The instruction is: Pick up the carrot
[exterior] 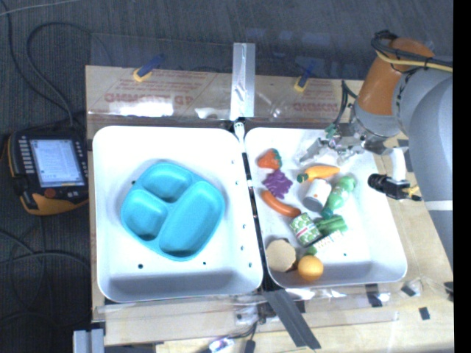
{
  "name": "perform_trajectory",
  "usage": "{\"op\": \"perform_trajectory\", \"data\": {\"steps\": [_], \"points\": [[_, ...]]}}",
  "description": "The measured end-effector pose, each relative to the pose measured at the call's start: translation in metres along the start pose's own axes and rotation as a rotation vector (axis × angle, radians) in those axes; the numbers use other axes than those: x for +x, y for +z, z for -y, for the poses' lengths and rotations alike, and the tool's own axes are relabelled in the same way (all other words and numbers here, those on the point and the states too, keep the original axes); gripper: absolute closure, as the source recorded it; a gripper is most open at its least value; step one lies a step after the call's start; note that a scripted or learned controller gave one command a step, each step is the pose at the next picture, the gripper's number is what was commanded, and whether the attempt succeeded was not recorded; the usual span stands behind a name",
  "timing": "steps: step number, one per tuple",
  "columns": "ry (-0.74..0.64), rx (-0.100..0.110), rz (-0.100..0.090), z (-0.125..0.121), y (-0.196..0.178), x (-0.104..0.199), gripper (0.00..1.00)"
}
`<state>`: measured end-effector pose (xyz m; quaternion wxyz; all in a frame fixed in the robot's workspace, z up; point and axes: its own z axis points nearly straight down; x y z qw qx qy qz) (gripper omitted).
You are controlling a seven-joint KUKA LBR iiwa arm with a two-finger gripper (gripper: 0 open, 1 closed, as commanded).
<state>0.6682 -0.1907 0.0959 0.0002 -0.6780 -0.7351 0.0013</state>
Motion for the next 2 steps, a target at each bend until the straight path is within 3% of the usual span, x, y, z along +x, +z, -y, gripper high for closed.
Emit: {"op": "perform_trajectory", "data": {"steps": [1, 2], "points": [[-0.092, -0.009, 0.002, 0.04, 0.007, 0.005, 0.0], [-0.082, 0.001, -0.003, 0.049, -0.038, 0.051, 0.0]]}}
